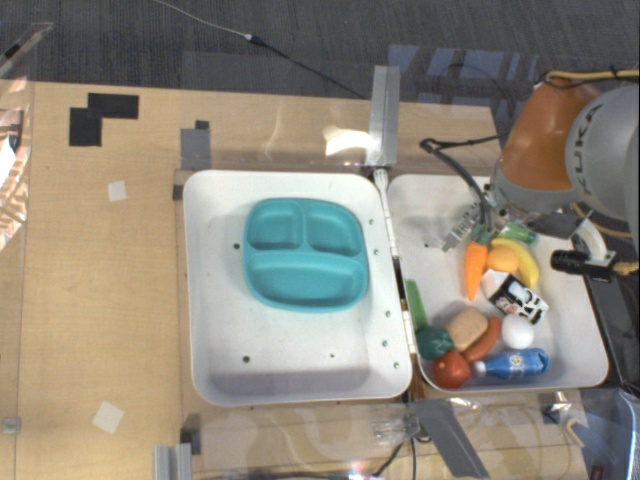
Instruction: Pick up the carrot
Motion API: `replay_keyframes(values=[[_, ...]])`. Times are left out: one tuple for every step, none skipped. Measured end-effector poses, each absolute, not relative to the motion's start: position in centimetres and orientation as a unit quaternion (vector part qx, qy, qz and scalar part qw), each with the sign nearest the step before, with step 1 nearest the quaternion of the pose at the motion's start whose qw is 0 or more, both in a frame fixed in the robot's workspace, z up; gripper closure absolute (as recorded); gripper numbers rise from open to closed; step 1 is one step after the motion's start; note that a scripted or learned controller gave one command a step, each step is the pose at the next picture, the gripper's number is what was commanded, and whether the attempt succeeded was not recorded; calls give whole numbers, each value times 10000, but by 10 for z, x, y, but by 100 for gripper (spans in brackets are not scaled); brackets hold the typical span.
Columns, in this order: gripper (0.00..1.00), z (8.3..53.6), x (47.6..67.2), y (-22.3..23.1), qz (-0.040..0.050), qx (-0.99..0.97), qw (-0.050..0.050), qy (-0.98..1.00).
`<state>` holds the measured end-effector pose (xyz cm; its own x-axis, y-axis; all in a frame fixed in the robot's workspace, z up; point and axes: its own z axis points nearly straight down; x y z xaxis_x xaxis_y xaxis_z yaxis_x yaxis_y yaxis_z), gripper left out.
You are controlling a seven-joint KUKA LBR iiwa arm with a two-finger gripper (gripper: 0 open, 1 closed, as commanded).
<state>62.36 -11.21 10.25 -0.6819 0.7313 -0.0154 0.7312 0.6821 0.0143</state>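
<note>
The left bin holds a teal tray, the right bin a toy heap where the slim orange carrot stands upright below the open, empty gripper.

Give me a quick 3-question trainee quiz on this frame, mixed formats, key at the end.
1. True or false: the carrot lies in the same bin as the teal plate.
2. Multiple choice: what lies right beside the carrot, on its right in the camera view? A) banana B) the blue bottle C) the tomato
3. Fill in: the gripper sits just above the carrot's ____ end.

Key
1. False. The carrot is in the right bin; the plate is in the left bin.
2. A
3. Top (far) end; the carrot is not seen between the fingers.
</note>
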Motion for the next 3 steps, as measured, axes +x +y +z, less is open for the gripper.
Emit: replay_keyframes(values=[[100,91,551,-157,0,2888,82,9574],[100,151,606,-93,32,4555,53,8902],[0,150,605,-96,18,4568,44,8896]])
